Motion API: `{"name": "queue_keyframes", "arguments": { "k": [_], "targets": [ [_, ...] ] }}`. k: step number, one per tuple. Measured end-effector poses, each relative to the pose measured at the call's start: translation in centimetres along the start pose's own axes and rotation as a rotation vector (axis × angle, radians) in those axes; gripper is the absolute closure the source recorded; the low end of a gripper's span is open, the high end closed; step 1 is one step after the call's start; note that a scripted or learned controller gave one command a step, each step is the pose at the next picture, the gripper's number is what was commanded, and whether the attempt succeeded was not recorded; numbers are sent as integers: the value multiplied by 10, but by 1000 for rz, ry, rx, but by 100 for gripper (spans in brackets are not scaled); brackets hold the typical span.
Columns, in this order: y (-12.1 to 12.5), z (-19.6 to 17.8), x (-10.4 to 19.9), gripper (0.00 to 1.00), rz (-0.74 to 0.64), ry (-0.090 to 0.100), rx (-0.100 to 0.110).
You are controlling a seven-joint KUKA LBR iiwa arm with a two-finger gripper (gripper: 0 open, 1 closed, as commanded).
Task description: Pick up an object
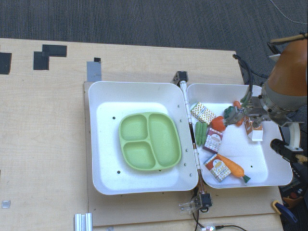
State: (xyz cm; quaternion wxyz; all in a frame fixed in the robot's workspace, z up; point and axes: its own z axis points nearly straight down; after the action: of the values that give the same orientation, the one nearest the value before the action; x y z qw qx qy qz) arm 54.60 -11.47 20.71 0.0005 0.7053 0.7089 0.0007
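Observation:
My gripper (pixel 242 112) reaches in from the right and hangs low over the back of the right bin (pixel 276 178). Just left of it lies a small dark green and orange toy (pixel 231 111). A red tomato (pixel 218 123) sits beside that. A small red and white carton (pixel 254 129) lies right under the wrist. Further left are a patterned yellow box (pixel 202 113), a green vegetable (pixel 200 133) and a red packet (pixel 212 140). Near the bin's front lie a carrot (pixel 233 166) and a small colourful box (pixel 217 169).
The left bin (pixel 101 143) holds a light green divided plate (pixel 149 141). A raised rim (pixel 190 129) separates the two bins. The arm's orange band (pixel 290 71) looms over the right bin's far right corner. Cables and clips lie at the bench's front edge (pixel 202 203).

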Motion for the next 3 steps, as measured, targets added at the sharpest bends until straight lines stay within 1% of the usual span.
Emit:
{"name": "queue_keyframes", "arguments": {
  "k": [1,2,3],
  "targets": [
    [-43,120,28,0,3,0,-6],
    [-41,109,28,100,2,-1,-12],
    [-41,109,28,0,2,-1,-12]
  ]
}}
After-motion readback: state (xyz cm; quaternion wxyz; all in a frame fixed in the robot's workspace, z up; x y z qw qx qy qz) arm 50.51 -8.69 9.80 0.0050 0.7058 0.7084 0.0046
